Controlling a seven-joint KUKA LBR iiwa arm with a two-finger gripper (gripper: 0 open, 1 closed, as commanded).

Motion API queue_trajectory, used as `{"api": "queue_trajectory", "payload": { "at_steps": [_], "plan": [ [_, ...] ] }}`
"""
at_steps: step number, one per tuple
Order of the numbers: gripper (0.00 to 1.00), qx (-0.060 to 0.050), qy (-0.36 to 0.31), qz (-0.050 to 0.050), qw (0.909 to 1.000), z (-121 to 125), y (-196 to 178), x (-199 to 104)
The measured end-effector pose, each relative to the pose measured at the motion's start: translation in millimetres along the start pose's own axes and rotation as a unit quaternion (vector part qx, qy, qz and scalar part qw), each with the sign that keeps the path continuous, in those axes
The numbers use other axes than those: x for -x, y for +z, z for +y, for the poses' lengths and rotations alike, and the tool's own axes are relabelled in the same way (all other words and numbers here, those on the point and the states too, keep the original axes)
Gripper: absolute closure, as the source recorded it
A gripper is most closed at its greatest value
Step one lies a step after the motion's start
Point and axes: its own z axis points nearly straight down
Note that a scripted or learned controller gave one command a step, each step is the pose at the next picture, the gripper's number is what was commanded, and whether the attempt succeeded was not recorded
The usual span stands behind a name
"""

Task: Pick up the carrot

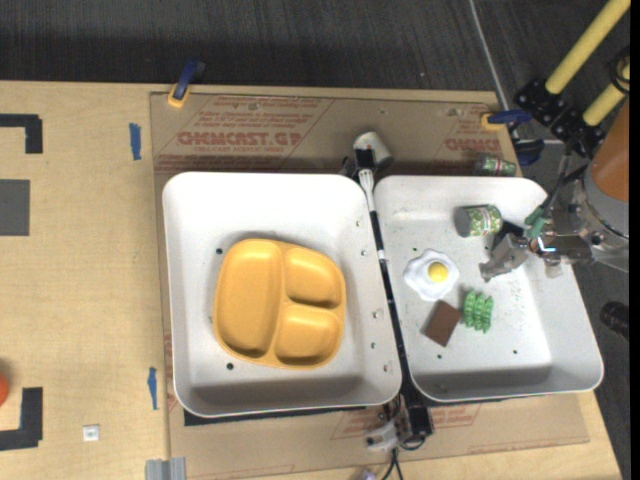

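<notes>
One yellow tray (pixel 280 303), four small items.

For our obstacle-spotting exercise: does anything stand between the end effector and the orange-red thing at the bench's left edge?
Yes. The end effector hangs over the right bin; the fried egg, the bin walls and the yellow tray lie between. The orange-red thing is too cropped to call a carrot.
</notes>
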Motion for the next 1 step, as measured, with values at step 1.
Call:
{"api": "queue_trajectory", "payload": {
  "at_steps": [1],
  "plan": [
    [0.00, -0.001, 0.231, 0.000, 0.9730, -8.2, 94.8, -58.0]
  ]
}}
